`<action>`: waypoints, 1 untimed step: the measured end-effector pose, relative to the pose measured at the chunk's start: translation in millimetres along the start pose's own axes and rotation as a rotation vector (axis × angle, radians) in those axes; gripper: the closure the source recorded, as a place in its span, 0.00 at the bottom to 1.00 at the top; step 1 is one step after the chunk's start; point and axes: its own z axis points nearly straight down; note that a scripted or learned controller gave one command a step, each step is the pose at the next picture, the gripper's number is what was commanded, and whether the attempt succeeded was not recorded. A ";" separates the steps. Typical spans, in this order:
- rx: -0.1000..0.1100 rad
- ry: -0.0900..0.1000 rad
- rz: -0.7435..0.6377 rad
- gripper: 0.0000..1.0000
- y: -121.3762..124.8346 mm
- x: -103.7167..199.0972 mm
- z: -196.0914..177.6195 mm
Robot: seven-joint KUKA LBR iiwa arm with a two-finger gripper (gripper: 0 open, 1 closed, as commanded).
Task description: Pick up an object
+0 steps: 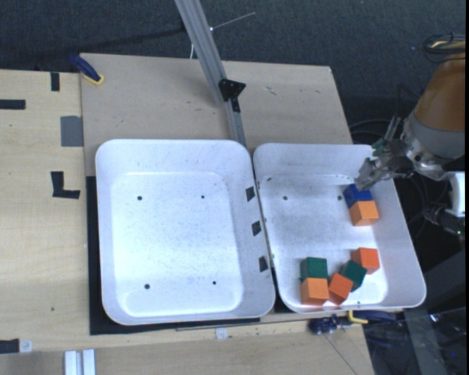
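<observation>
1. Two white bins are sitting side by side on a wooden bench (pixel 180 108).
2. A blue block (pixel 354 194) is lying in the right bin (pixel 297 209), touching an orange block (pixel 364 212).
3. The gripper (pixel 367 174) is hanging just above the blue block; whether it is open or closed, I cannot tell.
4. Nothing is looking picked up yet; grabbing and lifting are waiting.
5. More blocks (pixel 336 276) are sitting near the front.

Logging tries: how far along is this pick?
Done: arm is over the right bin, pincer low beside the blue block and orange block. In hand: nothing visibly lifted; both blocks rest on the bin floor. Left: grasp and lift. Five other blocks sit near the front edge.
</observation>
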 end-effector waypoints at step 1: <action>0.000 0.001 -0.001 1.00 1.6 0.1 -53.4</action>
